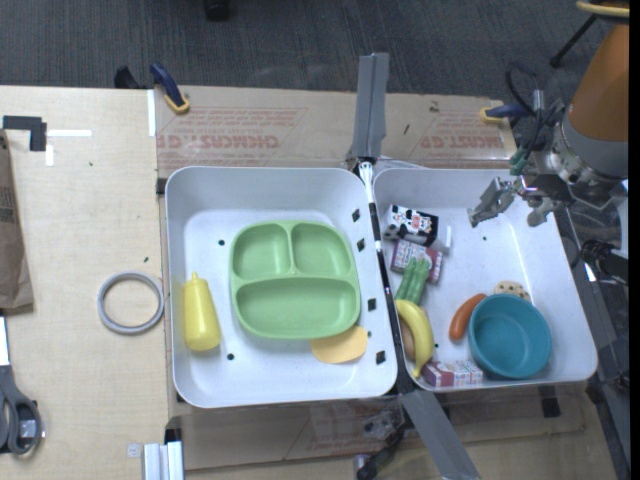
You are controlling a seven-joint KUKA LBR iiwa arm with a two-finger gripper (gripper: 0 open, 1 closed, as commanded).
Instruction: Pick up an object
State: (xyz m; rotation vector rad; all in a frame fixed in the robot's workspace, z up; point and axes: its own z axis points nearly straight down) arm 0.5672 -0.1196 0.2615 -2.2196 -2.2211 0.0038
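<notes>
My gripper (pixel 512 208) hangs over the far right part of the right bin (pixel 560 268), open, with nothing between its fingers. Left of it and lower in that bin lie a black-and-white packet (pixel 412 225), a pink packet (pixel 406 256), a green vegetable (pixel 413 280) and a yellow banana (pixel 415 330). Nearer the front are an orange sausage-shaped piece (pixel 465 316), a blue bowl (pixel 510 336), a cookie (pixel 511 290) and a small pink-and-white box (pixel 450 373). The gripper touches none of them.
The left bin (pixel 190 208) holds a green divided plate (pixel 295 278), a yellow bottle (pixel 200 313) and an orange-yellow slice (pixel 340 346). A grey ring (pixel 130 301) and scissors (pixel 18 423) lie on the bench at the left. Cables and a stand crowd the far right.
</notes>
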